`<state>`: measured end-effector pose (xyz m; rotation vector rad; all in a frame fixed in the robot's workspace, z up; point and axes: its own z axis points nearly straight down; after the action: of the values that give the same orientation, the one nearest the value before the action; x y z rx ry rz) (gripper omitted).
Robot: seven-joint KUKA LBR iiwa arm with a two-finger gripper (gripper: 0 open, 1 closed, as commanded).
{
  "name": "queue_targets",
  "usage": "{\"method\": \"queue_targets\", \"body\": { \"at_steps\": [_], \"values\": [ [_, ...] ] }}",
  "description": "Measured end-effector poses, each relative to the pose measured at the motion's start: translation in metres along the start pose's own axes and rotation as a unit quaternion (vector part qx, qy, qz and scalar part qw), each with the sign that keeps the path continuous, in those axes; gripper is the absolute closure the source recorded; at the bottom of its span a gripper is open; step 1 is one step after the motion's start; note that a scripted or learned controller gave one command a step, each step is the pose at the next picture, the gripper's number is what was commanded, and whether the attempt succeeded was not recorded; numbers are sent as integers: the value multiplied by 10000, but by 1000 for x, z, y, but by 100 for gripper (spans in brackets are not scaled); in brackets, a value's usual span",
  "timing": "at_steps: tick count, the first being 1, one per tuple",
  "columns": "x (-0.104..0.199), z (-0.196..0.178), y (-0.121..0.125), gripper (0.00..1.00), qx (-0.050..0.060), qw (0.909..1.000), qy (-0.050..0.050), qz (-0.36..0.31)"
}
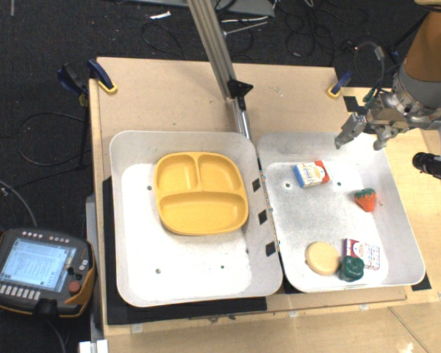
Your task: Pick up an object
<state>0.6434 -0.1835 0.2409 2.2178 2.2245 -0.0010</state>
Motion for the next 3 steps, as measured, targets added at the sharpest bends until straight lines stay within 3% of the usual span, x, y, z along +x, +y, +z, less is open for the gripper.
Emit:
{"method": "queue_targets", "body": {
  "at_steps": [1,3],
  "values": [
    [0,0,0,0,0,10000,-1,-1],
    [0,106,-1,0,29,10000,6,16]
  ]
}}
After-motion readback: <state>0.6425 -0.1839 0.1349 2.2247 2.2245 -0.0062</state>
